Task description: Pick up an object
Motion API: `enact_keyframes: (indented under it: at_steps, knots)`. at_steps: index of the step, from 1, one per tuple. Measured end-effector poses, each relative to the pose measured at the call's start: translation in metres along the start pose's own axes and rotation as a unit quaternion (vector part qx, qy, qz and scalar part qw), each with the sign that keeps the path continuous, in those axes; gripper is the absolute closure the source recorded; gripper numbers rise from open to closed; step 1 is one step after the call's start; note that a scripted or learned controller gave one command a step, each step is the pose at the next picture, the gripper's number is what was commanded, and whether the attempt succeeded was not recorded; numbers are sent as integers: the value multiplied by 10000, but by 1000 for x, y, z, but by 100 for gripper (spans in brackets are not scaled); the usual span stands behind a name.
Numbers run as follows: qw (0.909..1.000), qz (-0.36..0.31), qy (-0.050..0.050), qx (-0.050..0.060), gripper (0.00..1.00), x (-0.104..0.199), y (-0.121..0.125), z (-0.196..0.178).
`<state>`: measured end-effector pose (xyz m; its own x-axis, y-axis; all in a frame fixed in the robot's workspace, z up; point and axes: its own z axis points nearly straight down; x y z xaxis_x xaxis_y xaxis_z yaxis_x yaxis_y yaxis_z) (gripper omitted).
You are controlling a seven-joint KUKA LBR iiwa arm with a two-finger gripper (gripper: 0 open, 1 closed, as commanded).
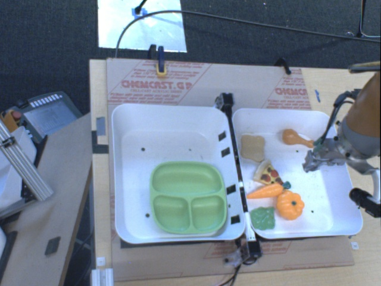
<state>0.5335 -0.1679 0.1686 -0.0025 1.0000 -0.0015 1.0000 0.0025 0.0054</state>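
- Looking down from the fixed camera, I see the gripper (314, 159) hovering in the right bin (339, 222); I cannot tell how its jaws stand, and nothing shows between them.
- Candidates lie clustered left of it, loose for grabbing: a drumstick (295, 137) nearest, flat toast (253, 148), a pizza slice (268, 174), a tapered carrot (265, 190), a round ribbed pumpkin (289, 205).
- A glossy green plate (188, 196) with compartments sits in the left bin (128, 177).

We see the gripper (314, 159) over the right bin (339, 219), apart from the toy foods. Left of it lie a bread slice (252, 148), pizza slice (268, 174), carrot (265, 190) and pumpkin (289, 205). A green divided plate (187, 196) sits in the left bin (128, 159).
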Motion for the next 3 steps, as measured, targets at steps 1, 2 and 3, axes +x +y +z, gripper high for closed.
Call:
enact_keyframes:
  at_steps: [1, 2, 3]
  knots:
    - [10000, -8, -1, -5, 100, 4, -1, -45]
    - [10000, -11, -3, -6, 100, 3, 1, -99]
    - [10000, -30, 13, 19, 100, 52, -4, -84]
